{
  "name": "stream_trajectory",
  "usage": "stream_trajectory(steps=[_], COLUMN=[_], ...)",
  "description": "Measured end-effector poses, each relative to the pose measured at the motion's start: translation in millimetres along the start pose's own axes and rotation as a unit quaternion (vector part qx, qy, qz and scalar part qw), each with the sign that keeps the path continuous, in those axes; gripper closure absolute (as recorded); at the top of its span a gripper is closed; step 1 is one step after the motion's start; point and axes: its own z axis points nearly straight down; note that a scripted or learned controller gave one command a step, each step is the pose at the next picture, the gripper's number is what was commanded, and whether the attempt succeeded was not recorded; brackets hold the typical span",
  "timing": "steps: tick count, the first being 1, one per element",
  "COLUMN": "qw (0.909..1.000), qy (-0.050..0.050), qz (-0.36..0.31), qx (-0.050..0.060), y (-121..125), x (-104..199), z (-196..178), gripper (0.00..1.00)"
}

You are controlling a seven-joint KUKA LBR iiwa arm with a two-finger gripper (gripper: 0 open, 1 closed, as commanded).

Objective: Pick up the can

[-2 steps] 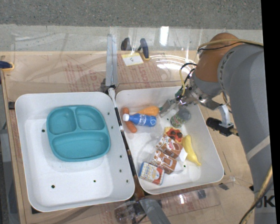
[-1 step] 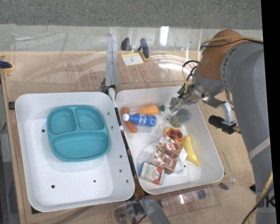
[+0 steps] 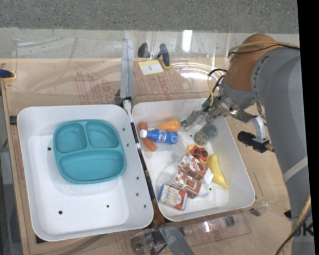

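The can (image 3: 205, 133), a small grey-green cylinder, lies in the upper part of the right bin (image 3: 240, 174). My gripper (image 3: 195, 118) reaches in from the right and hangs low just above and to the left of the can, close to its top edge. Nothing is visibly held in it. The grey arm with its orange band (image 3: 247, 63) stretches over the bin's far right corner.
Around the can lie a blue bottle (image 3: 162, 136), an orange carrot (image 3: 169, 125), a yellow banana (image 3: 217, 171), a patterned snack box (image 3: 191, 174) and a small carton (image 3: 172, 197). The left bin (image 3: 33, 176) holds a teal divided plate (image 3: 88, 151).
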Motion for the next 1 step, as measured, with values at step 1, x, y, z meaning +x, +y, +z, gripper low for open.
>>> stream_trajectory(steps=[1], qw=[0.9999], qy=[0.002], qz=[-0.013], qx=[0.003], y=[-2.0], x=[3.0], z=[13.0], gripper=[0.00])
